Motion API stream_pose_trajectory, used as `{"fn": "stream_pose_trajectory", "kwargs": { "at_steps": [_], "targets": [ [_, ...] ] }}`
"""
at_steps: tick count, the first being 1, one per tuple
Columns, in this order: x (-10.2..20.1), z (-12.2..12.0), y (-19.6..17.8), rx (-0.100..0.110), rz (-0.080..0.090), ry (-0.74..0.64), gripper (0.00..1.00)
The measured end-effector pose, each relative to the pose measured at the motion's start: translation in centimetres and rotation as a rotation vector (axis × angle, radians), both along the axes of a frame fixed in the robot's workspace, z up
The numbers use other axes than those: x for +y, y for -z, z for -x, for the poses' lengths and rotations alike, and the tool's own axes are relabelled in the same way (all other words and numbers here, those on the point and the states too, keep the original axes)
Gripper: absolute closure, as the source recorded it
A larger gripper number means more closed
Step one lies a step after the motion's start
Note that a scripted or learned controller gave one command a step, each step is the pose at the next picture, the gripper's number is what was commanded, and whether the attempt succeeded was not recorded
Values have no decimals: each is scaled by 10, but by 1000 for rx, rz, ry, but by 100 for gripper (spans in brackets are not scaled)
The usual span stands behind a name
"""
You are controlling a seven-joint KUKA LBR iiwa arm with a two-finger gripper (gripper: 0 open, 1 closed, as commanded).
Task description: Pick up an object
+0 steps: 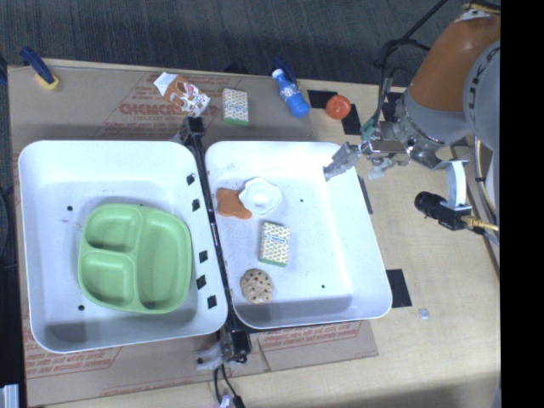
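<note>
Small patterned packet (274, 244), lying flat

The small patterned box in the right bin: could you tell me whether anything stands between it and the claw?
Nothing visible does. The claw is at the right bin's upper right rim, and bare floor separates it from the patterned box.

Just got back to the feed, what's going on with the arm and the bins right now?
The grey KUKA arm's gripper sits over the upper right rim of the right white bin, with nothing between its fingers. That bin holds a white fried-egg toy, an orange-brown flat piece, a small patterned packet and a round brown cookie. The left white bin holds a green divided plate. Nothing has been picked up yet.
</note>
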State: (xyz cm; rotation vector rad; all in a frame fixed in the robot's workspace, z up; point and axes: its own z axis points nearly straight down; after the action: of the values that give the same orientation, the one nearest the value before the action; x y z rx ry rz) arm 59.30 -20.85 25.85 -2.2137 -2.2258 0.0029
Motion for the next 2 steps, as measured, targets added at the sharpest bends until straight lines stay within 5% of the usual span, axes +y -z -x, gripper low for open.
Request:
{"fn": "stream_pose_trajectory", "kwargs": {
  "at_steps": [1,2],
  "targets": [
    [-2,38,167,0,0,0,0],
    [-3,116,139,1,0,-1,0]
  ]
}}
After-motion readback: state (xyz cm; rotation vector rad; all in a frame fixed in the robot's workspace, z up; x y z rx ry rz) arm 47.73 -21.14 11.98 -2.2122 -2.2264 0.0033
